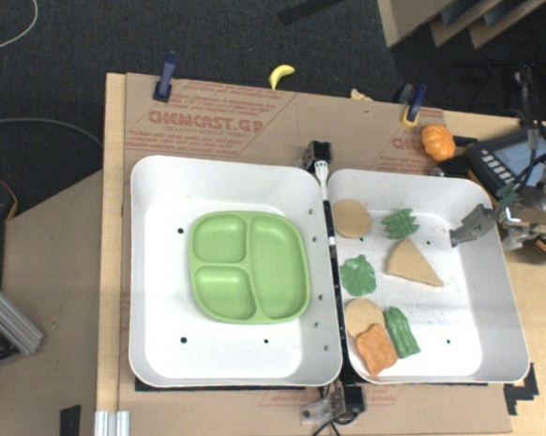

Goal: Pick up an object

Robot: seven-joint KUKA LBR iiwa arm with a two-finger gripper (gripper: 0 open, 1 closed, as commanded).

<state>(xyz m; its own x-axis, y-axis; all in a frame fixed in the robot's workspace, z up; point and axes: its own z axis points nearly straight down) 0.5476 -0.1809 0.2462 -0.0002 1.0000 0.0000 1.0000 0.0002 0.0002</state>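
On the left side, the left bin (148, 250) holds a green divided plate (249, 265). Next to it, the right bin (491, 314) holds a tan disc (352, 218), two leafy green pieces (400, 222) (358, 275), a tan wedge (413, 264), a green strip (400, 331) and an orange piece (376, 347). At the right edge the gripper (470, 228) hangs over this bin, holding nothing; how wide it stands, I cannot tell.

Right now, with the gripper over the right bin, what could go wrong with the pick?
The gripper hovers at the right bin's far-right side, away from the items, so closing there would likely grab nothing. The orange piece, tan round piece and green strip crowd together, so a grasp may nudge neighbours or catch two.
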